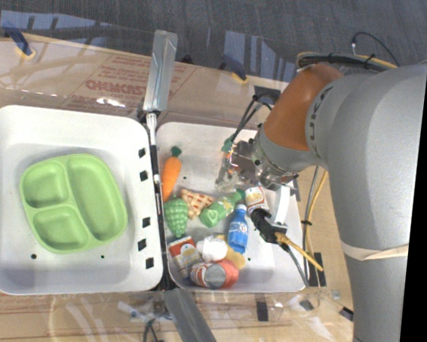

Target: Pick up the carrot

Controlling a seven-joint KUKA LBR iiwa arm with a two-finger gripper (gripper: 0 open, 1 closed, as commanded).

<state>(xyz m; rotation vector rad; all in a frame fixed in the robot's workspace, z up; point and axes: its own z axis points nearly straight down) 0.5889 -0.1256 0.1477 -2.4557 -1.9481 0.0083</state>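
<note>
The carrot lies to the left of the gripper, apart from it, hard against the left wall of the right bin. Its long axis runs up and down the view, green top away from the camera, tip pointing toward a green knobbly toy. Whether the jaws are spread or pressed together I cannot tell; nothing shows between them. The coming move, I judge, is a sideways shift left, then a descent across the carrot's width

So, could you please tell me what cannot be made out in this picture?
- Gripper: blurred against the right bin's wall; open or shut is unclear.
- Items beneath the blue bottle: piled together, partly hidden.
- Carrot: its contact with the green item below is unclear.
</note>
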